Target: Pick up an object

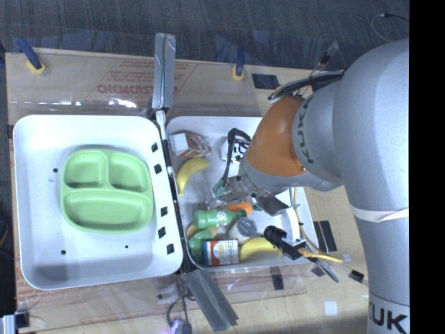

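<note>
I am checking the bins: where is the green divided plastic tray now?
The green divided plastic tray lies flat in the left white bin, left of the divider.

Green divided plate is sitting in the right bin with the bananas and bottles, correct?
Not quite. The camera view shows the green plate in the left bin. The bananas and bottles are in the right bin.

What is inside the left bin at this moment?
The left bin holds a green divided tray lying flat near its middle. The tray's three compartments look bare. Whatever is beneath the tray is covered, so I cannot tell.
</note>
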